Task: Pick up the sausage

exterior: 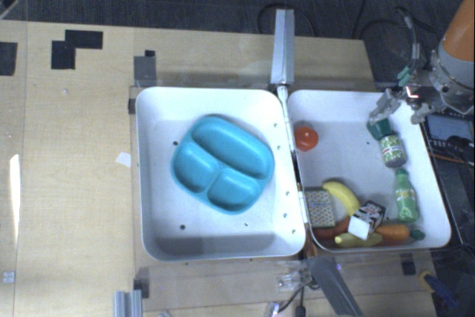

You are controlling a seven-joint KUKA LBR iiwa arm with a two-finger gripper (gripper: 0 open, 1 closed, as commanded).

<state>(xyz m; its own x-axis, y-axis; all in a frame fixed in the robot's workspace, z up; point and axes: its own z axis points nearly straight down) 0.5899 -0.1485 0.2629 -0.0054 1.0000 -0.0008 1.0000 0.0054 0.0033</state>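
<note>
One fixed camera looks down aslant on both white bins.

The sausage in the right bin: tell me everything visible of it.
The sausage shows as a short reddish-brown stub, smooth like plastic, lying flat near the front wall of the right bin. It sits amid a pile, its right end hidden under a small white box; the banana lies just behind it.
</note>
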